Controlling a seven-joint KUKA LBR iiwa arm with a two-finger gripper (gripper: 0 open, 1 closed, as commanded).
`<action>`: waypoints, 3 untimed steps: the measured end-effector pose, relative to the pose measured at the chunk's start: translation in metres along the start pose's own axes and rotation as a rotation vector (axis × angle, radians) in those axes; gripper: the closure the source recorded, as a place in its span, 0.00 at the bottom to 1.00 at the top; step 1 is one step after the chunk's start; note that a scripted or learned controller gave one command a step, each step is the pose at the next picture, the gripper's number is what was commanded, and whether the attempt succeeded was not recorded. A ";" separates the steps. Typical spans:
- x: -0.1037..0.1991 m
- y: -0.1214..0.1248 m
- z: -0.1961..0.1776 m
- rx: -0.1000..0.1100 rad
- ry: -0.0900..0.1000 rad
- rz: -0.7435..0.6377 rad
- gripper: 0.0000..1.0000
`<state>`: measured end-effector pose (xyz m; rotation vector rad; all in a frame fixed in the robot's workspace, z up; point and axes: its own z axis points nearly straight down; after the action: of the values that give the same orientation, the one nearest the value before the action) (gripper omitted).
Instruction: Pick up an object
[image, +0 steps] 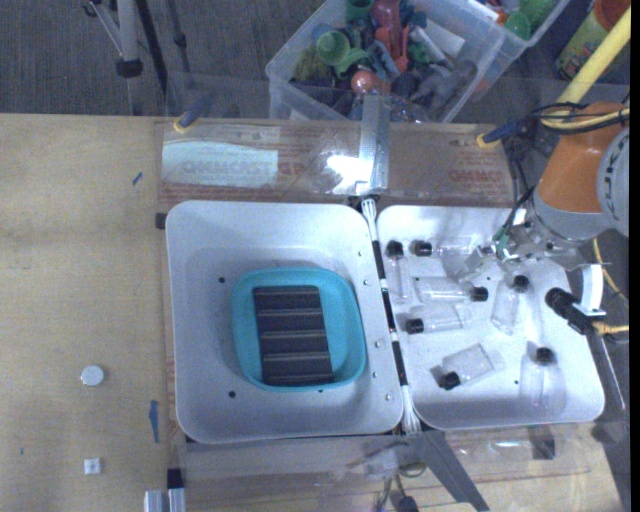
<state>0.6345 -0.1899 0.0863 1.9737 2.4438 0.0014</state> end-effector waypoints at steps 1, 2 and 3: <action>-0.001 0.002 -0.013 -0.007 -0.004 0.001 1.00; -0.001 0.002 -0.013 -0.007 -0.004 0.001 0.00; 0.052 0.014 -0.001 -0.002 -0.001 -0.058 0.00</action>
<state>0.6374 -0.1364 0.0872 1.9003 2.4982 0.0028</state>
